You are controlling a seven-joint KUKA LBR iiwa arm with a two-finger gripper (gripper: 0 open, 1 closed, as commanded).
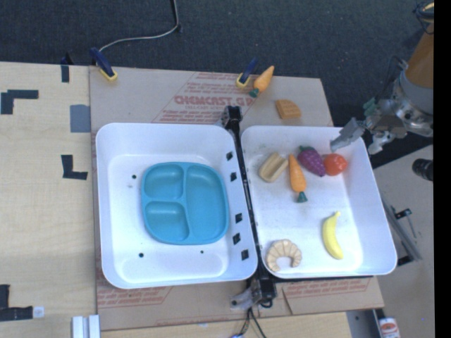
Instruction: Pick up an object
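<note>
Reading "CHEMCAST" in red on the cardboard [211,101], spread fingers [363,138] empty above the tomato [335,163].

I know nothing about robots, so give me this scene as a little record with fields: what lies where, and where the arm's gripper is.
left bin: holds a blue divided plate
right bin: holds toy food: bread roll, carrot, purple grapes, tomato, banana, croissant
outside the bins: second small carrot and a cracker on the cardboard
gripper: over the right bin's upper right corner, near the tomato
held: nothing seen between the fingers
</note>
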